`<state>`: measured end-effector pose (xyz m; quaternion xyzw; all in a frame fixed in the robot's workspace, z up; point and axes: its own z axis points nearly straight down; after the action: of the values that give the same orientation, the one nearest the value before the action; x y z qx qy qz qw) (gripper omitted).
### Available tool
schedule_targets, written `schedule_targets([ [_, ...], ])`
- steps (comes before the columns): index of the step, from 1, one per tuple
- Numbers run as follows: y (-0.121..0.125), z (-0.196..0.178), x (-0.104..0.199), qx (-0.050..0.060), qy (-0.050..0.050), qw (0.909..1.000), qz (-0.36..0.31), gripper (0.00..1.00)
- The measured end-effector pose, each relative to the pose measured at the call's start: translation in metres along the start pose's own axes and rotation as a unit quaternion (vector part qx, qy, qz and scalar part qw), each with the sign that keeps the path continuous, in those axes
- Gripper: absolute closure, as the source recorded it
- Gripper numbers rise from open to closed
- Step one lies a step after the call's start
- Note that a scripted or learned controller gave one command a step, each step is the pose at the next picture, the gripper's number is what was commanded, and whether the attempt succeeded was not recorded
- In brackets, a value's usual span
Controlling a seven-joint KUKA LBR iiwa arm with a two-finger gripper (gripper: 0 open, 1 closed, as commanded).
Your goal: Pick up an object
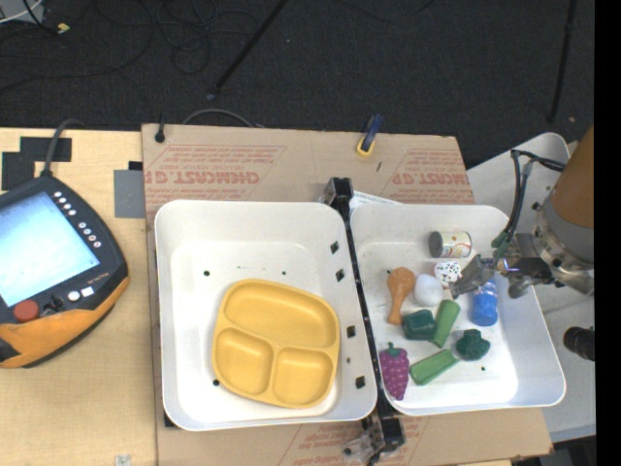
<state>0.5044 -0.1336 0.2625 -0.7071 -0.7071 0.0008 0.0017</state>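
The right bin (539, 377) holds several small toys. Among them are an orange drumstick (398, 293), a white egg (428, 287), a spotted white cube (447, 271), and a small grey and cream cylinder (451, 243). A blue piece (484, 308), green vegetable shapes (433, 365) and purple grapes (393, 370) lie there too. My gripper (483, 278) hangs low over the bin's right half, just above the blue piece and right of the spotted cube. Nothing is visibly lifted off the bin floor.
In the left bin (184, 260) lies a yellow divided plate (277, 343). A black divider (354, 299) runs between the bins. A teach pendant (53, 265) rests on the bench at far left. A yellow and blue clamp (368, 137) sits on the cardboard behind the bins.
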Motion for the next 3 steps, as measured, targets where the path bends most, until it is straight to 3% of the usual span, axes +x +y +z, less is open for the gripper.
schedule_targets([
  [1, 0.000, -0.010, -0.001, 0.001, 0.000, 1.0000, 0.000, 1.00],
  [2, 0.070, 0.113, -0.022, 0.000, -0.001, 1.0000, -0.002, 1.00],
  [3, 0.067, 0.098, -0.024, 0.000, 0.000, 1.0000, 0.002, 1.00],
])
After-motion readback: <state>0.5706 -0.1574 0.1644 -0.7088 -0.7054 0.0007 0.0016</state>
